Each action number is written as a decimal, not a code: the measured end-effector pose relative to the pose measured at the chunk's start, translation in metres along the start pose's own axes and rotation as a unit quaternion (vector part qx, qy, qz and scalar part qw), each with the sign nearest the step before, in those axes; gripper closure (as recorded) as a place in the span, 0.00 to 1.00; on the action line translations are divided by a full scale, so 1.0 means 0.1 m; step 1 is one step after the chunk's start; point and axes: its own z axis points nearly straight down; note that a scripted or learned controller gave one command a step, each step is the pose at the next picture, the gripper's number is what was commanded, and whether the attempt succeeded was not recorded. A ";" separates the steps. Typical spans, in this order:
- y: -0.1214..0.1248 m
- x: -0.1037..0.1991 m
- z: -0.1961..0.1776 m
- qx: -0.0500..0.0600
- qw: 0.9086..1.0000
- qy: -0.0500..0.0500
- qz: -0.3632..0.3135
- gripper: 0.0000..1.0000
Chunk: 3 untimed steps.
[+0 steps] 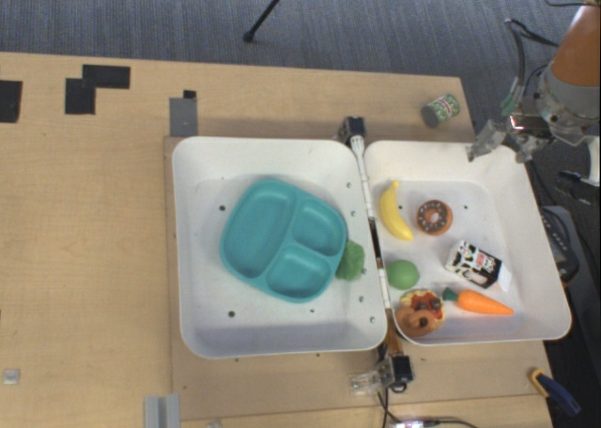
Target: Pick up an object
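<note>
The right bin point(526, 229) holds a yellow banana point(394, 211), a chocolate donut point(434, 217), a black-and-white carton point(472, 264), a green ball point(403, 274), an orange carrot point(484, 303) and a fruit tart point(420, 312). In the left bin point(197, 229) a teal divided plate point(284, 239) lies with a green leafy piece point(351, 260) at its right edge. My gripper point(502, 142) hangs over the far right corner of the right bin, above and apart from all the objects. It is open, with nothing between its fingers.
A small grey-green can point(440, 110) lies on the bench behind the right bin. The arm's orange band point(577, 46) is at the top right. Black markers point(94, 86) sit on the bench at far left. A ridge point(369, 220) divides the bins.
</note>
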 end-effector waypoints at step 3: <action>-0.82 0.02 1.02 0.002 1.000 0.002 0.001 0.00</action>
